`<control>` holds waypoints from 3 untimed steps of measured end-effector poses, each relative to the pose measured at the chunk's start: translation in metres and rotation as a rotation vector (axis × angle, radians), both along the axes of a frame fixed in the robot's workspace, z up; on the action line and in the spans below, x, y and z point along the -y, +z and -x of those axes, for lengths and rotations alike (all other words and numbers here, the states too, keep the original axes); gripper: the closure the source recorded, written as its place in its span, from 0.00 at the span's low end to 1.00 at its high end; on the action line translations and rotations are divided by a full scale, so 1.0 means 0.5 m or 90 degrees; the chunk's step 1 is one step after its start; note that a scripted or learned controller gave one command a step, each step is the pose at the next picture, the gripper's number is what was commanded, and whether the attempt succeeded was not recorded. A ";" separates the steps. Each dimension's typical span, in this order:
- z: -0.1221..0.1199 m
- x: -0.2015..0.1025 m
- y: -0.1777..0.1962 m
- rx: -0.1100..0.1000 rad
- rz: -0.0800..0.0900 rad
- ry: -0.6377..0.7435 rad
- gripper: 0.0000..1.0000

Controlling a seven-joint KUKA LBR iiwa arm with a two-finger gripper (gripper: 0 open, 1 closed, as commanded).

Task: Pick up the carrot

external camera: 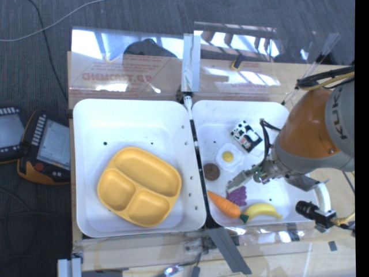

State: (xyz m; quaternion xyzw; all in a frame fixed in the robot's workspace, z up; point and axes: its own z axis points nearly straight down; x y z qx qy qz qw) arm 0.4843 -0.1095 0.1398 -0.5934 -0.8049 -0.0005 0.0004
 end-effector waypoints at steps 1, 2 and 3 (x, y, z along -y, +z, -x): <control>-0.023 0.006 -0.089 0.026 0.015 0.271 0.00; -0.001 -0.020 -0.042 0.002 0.003 0.356 0.00; -0.065 0.039 0.132 0.002 0.002 0.522 0.00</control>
